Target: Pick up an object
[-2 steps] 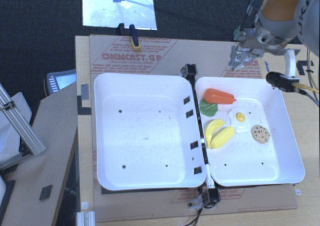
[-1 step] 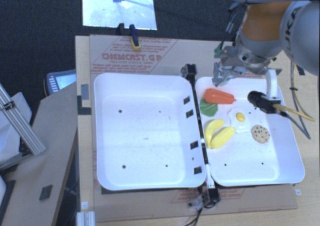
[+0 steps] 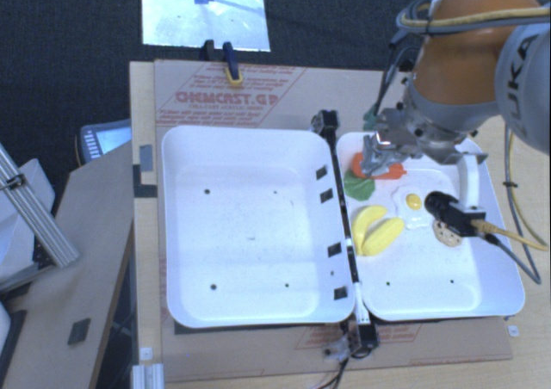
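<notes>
My gripper [image 3: 374,163] hangs low over the back left part of the right bin [image 3: 448,297]. Right below its tip lies a carrot [image 3: 392,171], orange with a green top [image 3: 359,186]. Just in front of that sits a yellow banana [image 3: 376,230]. A fried egg [image 3: 413,203] lies to the right of the banana. A brown cookie [image 3: 447,233] shows past the egg, half hidden by the robot's own parts.
The left bin [image 3: 250,232] stands beside the right one, joined by a black clip strip [image 3: 337,215]. Cardboard [image 3: 228,95] lies under both bins, with a yellow clamp [image 3: 232,69] at its back edge.
</notes>
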